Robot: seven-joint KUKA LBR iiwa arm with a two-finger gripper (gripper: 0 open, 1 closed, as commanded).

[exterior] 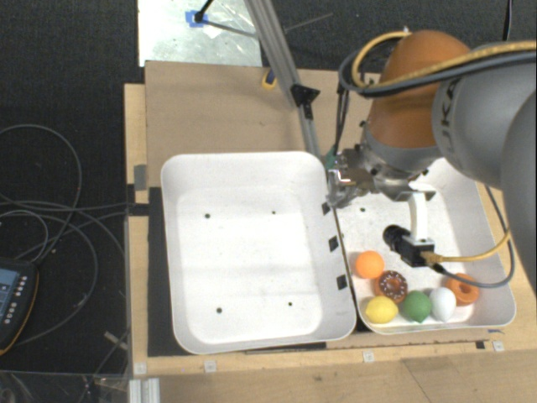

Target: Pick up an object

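Note:
Several small objects lie along the front of the right bin (495, 309): an orange ball (369, 264), a brown sprinkled doughnut (392, 285), a yellow lemon (381, 310), a green round piece (415, 306), a white egg (443, 303) and an orange ring-like piece (463, 289). My gripper (337, 190) hangs under the orange-banded wrist at the back left of the right bin, close to the wall between the two bins. It is well behind the objects, and I see nothing in it.
The left bin (243, 250) sits beside the right one, their walls meeting near the gripper. A slanted grey pole (281, 49) crosses the bench behind the bins. Cables lie on the floor at the left.

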